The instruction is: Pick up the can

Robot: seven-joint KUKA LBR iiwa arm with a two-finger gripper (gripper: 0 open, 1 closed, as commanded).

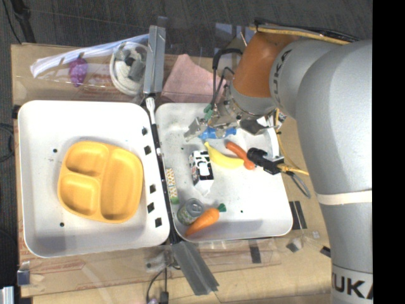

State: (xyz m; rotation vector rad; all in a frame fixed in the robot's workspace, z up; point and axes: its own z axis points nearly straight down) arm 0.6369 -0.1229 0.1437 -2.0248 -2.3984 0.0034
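The can [188, 211] is small, with a silver top and a greenish body. It lies in the front left corner of the right bin [266, 204], touching a large carrot [205, 219]. My gripper [211, 123] hangs over the back of that bin, far behind the can and just above a blue item [209, 133]. The arm's orange band sits right behind it.
Between gripper and can lie a banana [223, 159], a small carrot [240, 152] and a black-and-white box [202, 166]. The left bin [38, 119] holds a yellow divided plate [101, 180]. Behind the bins are a pink cloth [186, 76] and a plastic bag [95, 65].
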